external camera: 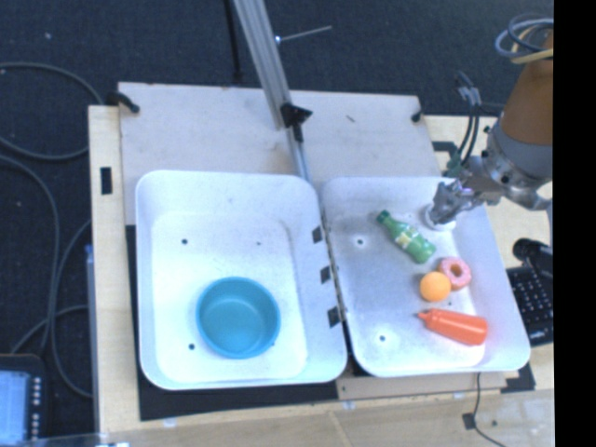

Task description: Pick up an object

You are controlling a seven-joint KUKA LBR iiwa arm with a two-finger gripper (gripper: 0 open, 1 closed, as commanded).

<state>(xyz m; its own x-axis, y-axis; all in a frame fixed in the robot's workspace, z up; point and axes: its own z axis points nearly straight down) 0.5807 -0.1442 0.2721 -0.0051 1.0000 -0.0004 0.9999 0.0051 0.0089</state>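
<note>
In the right bin (372,277) lie a green toy bottle (406,235), a pink donut (455,271), an orange ball (434,287) and an orange carrot (454,326). The donut and the ball touch. My gripper (445,208) hangs over the bin's far right part, just right of the bottle's green cap end, with nothing visibly held. The left bin (186,212) holds a blue bowl (238,317) near its front.
A slanted metal pole (265,59) rises behind the bins and ends in a black clamp (295,116). A black keyboard (534,296) lies right of the right bin. Cables run on the dark floor at the left.
</note>
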